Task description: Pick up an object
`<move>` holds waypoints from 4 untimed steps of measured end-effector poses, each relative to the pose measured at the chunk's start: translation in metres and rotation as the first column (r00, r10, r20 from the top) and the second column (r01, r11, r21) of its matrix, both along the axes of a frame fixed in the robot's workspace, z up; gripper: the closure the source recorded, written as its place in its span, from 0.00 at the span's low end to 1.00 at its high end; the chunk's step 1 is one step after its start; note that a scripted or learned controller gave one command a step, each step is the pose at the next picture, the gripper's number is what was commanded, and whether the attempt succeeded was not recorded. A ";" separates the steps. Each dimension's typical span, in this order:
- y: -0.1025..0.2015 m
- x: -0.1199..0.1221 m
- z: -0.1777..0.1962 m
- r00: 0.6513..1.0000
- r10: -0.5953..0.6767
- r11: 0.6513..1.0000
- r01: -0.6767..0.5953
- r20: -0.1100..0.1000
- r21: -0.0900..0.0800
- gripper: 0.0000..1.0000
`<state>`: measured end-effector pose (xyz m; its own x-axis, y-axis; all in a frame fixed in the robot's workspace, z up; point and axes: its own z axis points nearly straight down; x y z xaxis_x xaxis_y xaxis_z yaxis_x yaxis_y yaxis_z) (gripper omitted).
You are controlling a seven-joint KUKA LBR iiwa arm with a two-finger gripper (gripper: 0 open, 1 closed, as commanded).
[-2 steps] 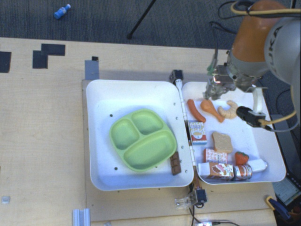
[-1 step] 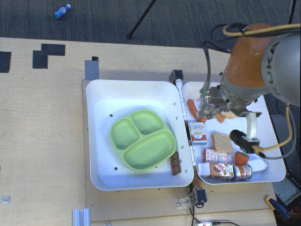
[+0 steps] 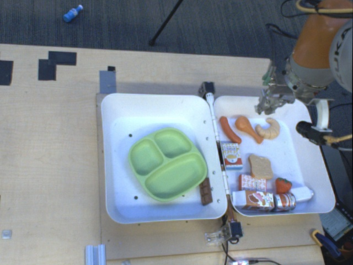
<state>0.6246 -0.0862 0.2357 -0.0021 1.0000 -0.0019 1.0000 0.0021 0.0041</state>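
Croissant (image 3: pixel 270 128) just below tool (image 3: pixel 268 107), tool's grip state impossible to tell, arm (image 3: pixel 322 37) cropped at right edge

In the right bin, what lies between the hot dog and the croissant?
In the camera view, the chicken drumstick lies between the hot dog and the croissant, in the right bin.

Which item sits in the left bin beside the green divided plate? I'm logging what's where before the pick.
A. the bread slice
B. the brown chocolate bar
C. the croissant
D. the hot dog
B: the brown chocolate bar lies by the green divided plate in the left bin; the other three are in the right bin.
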 end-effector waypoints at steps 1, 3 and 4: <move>0.042 -0.044 0.005 1.000 0.003 1.000 -0.003 -0.001 0.002 1.00; 0.024 -0.007 0.010 1.000 0.004 1.000 -0.004 -0.001 0.003 1.00; 0.056 -0.069 0.026 1.000 0.004 1.000 -0.004 -0.002 0.003 1.00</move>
